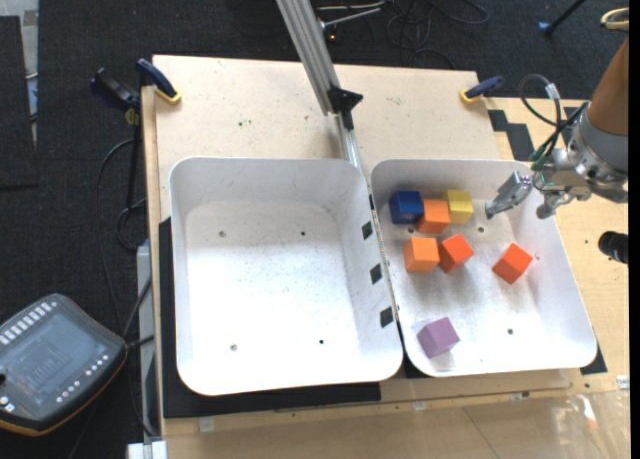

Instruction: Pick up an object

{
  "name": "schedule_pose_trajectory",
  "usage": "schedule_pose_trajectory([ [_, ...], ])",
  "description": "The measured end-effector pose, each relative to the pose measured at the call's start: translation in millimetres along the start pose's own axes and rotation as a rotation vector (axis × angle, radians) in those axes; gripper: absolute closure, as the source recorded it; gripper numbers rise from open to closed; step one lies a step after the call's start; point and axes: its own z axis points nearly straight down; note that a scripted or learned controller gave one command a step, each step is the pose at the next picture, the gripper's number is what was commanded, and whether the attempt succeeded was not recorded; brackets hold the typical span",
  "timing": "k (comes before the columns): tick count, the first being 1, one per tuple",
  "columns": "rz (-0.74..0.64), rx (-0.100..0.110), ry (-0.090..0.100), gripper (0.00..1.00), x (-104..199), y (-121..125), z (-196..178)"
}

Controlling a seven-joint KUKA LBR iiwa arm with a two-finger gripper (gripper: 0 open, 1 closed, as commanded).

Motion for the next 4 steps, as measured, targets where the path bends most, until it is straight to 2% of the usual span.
schedule_pose_trajectory([
  [1, 0.0, 0.0, 0.0, 0.0, 0, 0, 0],
  [3, 0.002, 0.006, 0.001, 0.0, 11, -9, 93],
  [4, 0.0, -0.023, -0.005, 0.0, 10, -1, 114],
])
